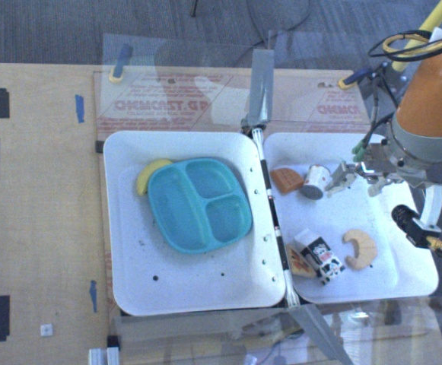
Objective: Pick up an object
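Arm: the grey arm with its orange band enters from the right of the frame and hangs over the upper part of the right bin (426,280).
Gripper: the gripper (344,179) sits just right of centre in the frame, its metal fingers pointing left; how far apart they stand I cannot tell, and nothing shows between them.
Nearest thing: a small white cup (314,181) lies tipped on its side just left of the fingertips, close to touching.
Key relation: the cup lies straight ahead of the fingers toward the left of the frame, its long axis running roughly left to right, in line with the reach.
Other candidates: an orange-brown piece (287,179) just left of the cup; a tan crescent (360,249) and a black-and-white block (318,255) lower in the same bin.
Left bin (122,265): holds a blue divided plate (199,204) with a yellow banana (146,175) at its upper left edge.
Judgement: the pick is not yet made; the cup looks like the likeliest target.
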Robot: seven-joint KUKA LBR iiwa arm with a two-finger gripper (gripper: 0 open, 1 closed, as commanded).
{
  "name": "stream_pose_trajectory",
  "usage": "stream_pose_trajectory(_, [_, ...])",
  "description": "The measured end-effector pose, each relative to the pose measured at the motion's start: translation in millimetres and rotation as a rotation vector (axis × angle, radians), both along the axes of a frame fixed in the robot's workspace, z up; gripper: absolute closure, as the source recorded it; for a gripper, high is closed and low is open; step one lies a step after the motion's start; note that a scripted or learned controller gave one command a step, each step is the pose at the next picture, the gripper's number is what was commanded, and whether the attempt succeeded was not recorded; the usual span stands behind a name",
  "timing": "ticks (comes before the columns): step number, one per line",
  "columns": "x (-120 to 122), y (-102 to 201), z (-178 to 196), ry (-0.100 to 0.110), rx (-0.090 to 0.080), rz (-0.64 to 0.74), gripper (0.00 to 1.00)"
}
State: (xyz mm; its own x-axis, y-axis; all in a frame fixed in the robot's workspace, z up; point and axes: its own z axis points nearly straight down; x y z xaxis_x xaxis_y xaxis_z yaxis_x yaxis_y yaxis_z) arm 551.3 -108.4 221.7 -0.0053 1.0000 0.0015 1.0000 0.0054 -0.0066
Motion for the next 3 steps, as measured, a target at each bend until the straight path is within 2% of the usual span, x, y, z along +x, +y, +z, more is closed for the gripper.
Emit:
stream_pose_trajectory(1, [64.8, 3.1, -83.9, -0.006, -0.001, 0.104, 0.00])
stream_pose_trajectory(2, [73.3, -14.5, -133.7, -0.014, 0.000, 0.172, 0.00])
stream_pose_trajectory(3, [74.7, -17.8, -124.9, -0.017, -0.001, 0.167, 1.00])
